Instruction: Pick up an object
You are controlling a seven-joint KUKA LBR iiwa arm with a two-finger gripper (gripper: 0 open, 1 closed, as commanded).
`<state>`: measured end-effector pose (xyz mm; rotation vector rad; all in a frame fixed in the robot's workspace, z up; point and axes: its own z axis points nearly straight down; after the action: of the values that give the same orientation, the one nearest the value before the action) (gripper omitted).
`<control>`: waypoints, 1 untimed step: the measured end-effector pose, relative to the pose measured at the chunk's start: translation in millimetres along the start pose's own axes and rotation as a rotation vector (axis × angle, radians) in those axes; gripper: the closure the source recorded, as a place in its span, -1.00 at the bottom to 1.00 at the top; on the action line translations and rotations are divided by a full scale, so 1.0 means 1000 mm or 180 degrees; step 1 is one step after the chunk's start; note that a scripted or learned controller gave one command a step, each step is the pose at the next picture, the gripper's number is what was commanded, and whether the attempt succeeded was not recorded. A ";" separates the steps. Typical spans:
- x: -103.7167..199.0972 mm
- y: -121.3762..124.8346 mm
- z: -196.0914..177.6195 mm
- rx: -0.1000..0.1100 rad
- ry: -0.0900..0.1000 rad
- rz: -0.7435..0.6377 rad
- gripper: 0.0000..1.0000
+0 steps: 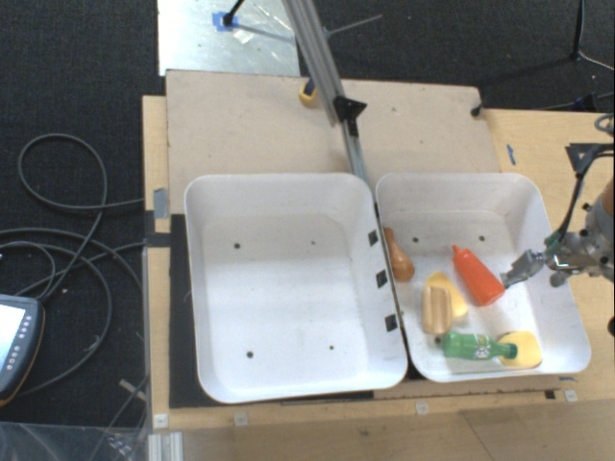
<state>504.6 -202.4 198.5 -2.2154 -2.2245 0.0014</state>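
Right bin (500, 195) holds bottles (477, 275), toys; claw (527, 267) at right rim.

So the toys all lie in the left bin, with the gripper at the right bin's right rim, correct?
Not quite. The camera view shows the toys in the right bin: the orange bottle, the green bottle and the rest. The left bin holds none of them. The gripper is indeed at the right bin's right rim.
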 end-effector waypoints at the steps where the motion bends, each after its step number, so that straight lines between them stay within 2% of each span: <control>1: 0.000 0.001 -0.002 -0.0013 -0.0004 0.0002 -1.00</control>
<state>505.6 -202.3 200.5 -2.2186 -2.2264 -0.0018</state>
